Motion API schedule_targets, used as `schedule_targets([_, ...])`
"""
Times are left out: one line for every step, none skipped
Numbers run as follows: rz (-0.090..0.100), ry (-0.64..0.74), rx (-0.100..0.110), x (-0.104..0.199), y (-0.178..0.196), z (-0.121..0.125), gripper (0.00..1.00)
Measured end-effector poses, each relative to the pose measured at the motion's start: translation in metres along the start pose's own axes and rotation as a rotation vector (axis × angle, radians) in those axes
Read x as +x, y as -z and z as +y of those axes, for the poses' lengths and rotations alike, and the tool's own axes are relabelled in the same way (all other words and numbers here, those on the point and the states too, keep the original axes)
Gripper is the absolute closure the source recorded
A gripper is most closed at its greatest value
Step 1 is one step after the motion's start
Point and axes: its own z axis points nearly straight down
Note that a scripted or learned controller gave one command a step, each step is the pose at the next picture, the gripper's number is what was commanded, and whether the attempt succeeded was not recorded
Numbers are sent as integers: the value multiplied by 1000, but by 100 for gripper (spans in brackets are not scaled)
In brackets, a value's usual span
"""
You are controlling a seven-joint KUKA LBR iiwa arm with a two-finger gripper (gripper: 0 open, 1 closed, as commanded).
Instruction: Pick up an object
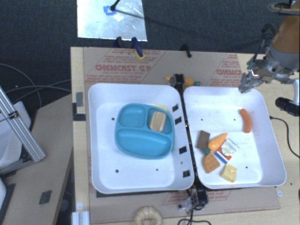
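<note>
My gripper hangs over the far right corner of the right bin, above the rim and apart from every object. In that bin lie an orange sausage, a carrot, a brown square piece, a waffle-like square, a pale cracker and a small white packet. The left bin holds a blue divided plate with a tan bread slice in its upper right compartment.
The grey arm with its orange band comes in from the upper right. A black clamp and a yellow item sit at the far end of the divide between bins. A shiny sheet lies beyond the bench.
</note>
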Motion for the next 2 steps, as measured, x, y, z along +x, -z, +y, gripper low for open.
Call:
schedule_targets([3, 3, 4, 58, -1, -12, 100])
schedule_targets([2, 4, 2, 113, 9, -4, 100])
